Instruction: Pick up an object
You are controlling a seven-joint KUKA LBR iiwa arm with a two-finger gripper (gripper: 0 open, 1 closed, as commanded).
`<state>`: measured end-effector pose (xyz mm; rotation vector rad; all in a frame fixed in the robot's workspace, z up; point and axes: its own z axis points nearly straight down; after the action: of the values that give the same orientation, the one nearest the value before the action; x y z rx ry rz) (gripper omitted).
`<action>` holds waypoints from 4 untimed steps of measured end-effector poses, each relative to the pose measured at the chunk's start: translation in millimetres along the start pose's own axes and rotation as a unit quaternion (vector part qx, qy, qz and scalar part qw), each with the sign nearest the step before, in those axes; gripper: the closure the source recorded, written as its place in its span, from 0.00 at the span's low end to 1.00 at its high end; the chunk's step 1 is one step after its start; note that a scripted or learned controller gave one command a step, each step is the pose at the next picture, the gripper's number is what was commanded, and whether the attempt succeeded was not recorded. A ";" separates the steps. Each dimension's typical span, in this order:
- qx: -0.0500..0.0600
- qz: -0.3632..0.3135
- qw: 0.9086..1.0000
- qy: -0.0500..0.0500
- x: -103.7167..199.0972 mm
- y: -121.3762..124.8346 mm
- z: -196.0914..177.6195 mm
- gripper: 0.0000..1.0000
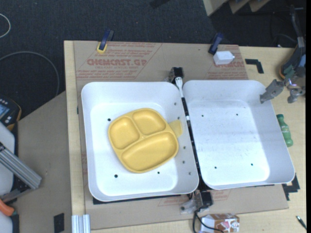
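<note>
**Yellow plate in the left bin, gripper off to the far right**

Nearest you, the yellow divided plate (143, 140) lies flat in the left bin (95, 178), a little toward its right wall, three compartments facing up. A pale yellow tab at its right edge points to the seam between the bins. The right bin (274, 171) sits beside it. Just outside that bin's right rim you see a green object (285, 130) on the bench. Farther back, the gripper (282, 92) hangs over the right bin's far right corner, fingers spread apart, grasping nothing.
</note>
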<state>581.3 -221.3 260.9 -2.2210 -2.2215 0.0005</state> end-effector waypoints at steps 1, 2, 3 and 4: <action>-0.009 -0.004 1.000 -0.001 63.3 -47.0 -141.1 0.00; -0.005 -0.001 1.000 -0.001 79.7 -89.1 -205.7 0.00; -0.005 -0.003 1.000 0.000 157.2 -102.0 -260.6 0.00; -0.005 -0.001 1.000 -0.001 154.1 -100.8 -269.0 1.00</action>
<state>480.6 -67.1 530.0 -2.2253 -2.2288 -0.0076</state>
